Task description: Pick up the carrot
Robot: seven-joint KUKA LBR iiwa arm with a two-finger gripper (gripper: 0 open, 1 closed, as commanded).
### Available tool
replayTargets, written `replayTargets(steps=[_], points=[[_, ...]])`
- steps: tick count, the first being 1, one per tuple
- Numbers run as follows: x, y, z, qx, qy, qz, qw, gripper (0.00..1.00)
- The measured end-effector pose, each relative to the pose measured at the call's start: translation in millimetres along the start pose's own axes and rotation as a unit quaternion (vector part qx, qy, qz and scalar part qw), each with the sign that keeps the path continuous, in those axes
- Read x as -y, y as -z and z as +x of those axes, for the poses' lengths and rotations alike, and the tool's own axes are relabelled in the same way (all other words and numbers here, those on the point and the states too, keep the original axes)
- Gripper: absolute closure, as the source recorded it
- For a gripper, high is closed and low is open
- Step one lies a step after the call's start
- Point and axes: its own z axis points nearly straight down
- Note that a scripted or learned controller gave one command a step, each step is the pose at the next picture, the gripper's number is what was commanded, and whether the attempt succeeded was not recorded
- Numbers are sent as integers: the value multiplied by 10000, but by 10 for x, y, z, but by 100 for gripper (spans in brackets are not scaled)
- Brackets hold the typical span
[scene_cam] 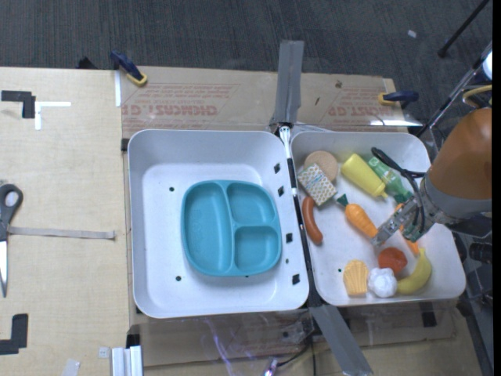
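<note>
- Dark carpet lies behind a pale wooden bench (pixel 63 194), where scissors (pixel 6 210) sit cut off at the left edge.
- Left bin (pixel 149 163) holds a blue divided plate (pixel 232 227).
- Right bin (pixel 329 288) holds a sausage (pixel 312 219), then the carrot (pixel 360 219), its long axis slanting from upper left (green stub end) to lower right.
- Gripper (pixel 389 232) hangs just beside the carrot's lower end; whether its fingers are parted is too blurred to tell.
- Arm (pixel 462 163) hides the bin's right side.

Orange carrot (pixel 360 219), green tip, lying diagonal in rt bin.
</note>
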Motion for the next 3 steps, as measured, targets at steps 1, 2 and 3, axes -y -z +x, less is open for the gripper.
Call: replayTargets(steps=[1,2,3], points=[[-856,893,347,-20,-614,10,9981,100],[-853,892,345,-19,-616,13,9981,0],[-301,1401,-548,-13,-470,14,9989,0]])
